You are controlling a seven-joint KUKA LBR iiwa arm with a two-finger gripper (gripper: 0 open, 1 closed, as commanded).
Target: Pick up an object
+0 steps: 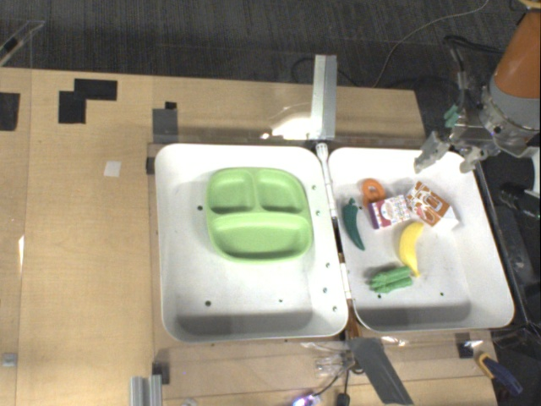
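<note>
Left bin point(173, 227): a light green divided plate point(258, 212) with three compartments is seen lying flat near the middle of the white bin, nothing resting on it.

Right bin point(473, 303): six small items are grouped in its middle and left part.

Orange item point(373, 190): a small round orange piece is placed toward the back, just above the pink carton.

Pink carton point(389, 212): it lies on its side, touching or nearly touching the brown packet.

Brown packet point(429, 206): a brown and white packet is set to the right of the carton, tilted.

Banana point(411, 246): a yellow toy banana is laid in front of the carton and packet, its lower tip near the green block.

Dark green pepper point(352, 224): a slim dark green chilli shape lies close to the bin's left wall.

Green block point(390, 279): a bright green ridged piece is found nearest the front.

End effector point(445, 154): it is held over the back right rim of the right bin, its two fingers spread apart with nothing between them, clear of all the items.

Arm point(517, 66): the orange band and grey wrist are seen at the upper right.

Divider point(324, 100): an upright metal post is fixed behind the seam between the bins.

Bench point(76, 269): a pale wood surface carries black markers at its far left.

Floor point(211, 15): dark carpet with loose cables is seen beyond the bench.
</note>
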